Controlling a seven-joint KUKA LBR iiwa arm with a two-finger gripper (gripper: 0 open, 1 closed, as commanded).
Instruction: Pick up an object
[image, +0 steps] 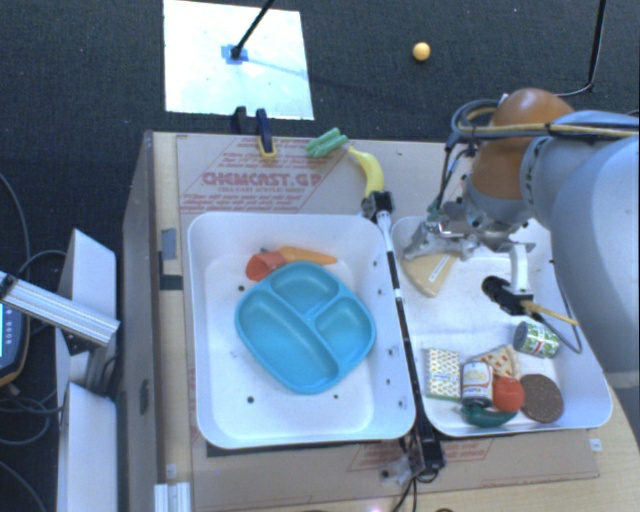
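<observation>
The grey arm (590, 190) looms closest to you, coming in high over the right bin (575, 405) so its bulk hides that bin's far corner. It is bent down steeply, which I judge is how it brings the end effector (437, 243) low into the bin.

You see two white bins side by side on the surface (300, 180). The left bin (215, 330), across the divider from the end effector, holds a blue divided plate (305, 325) lying flat at its middle. Past the plate's far edge, well apart from the end effector, lie a red piece and an orange carrot-like piece (285, 260).

Just under and slightly nearward of the end effector lies a pale tan wedge (430, 272), the likeliest thing to pick. Whether it is gripped, or how wide the tool stands, you cannot tell from this angle.

Toward the near rim, well away from the end effector, smaller things crowd together: a brown disc (542, 398), a small can (537, 339), a little jar (476, 378), a pizza-like slice (497, 360), a red tomato-like piece (508, 394), a green piece (487, 417) and a pale cracker-like square (441, 372). They sit too packed for an easy grasp, which may be why the arm works the open far end.

Beyond the bins, a banana (370, 172) rests on the surface.
</observation>
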